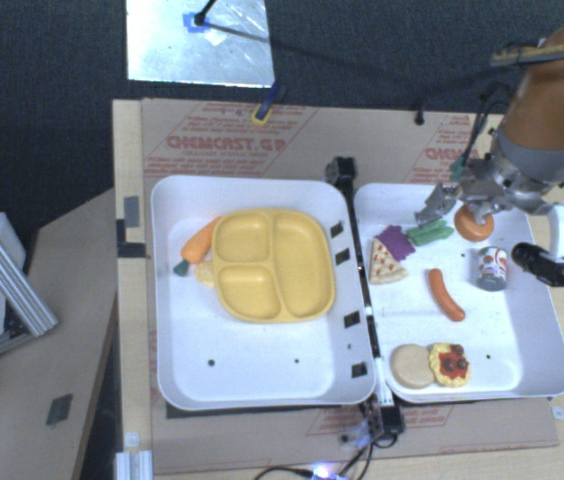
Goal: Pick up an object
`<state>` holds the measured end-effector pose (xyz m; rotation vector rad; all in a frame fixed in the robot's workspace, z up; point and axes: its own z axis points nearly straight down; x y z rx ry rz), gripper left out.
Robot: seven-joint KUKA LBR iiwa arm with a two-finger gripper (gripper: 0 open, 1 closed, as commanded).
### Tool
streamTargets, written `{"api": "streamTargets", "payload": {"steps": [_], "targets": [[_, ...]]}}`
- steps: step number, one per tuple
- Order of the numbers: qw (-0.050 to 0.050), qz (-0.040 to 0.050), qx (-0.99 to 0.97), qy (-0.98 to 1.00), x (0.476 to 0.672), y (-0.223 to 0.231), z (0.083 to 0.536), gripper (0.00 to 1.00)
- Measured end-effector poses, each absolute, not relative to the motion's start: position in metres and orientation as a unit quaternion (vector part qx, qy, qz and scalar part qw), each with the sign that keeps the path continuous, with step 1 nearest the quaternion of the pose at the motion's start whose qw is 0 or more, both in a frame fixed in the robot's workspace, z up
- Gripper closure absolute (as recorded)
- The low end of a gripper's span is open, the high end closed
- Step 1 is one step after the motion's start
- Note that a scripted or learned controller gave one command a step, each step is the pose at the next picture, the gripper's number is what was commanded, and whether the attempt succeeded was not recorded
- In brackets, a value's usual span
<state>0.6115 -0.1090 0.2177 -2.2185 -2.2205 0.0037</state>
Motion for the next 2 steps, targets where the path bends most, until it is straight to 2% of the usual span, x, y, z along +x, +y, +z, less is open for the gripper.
{"api": "streamTargets", "payload": {"steps": [2], "targets": [[0.001,0.0006,-0.706,-0.708,0.619,-0.096,0.120,0.00]]}}
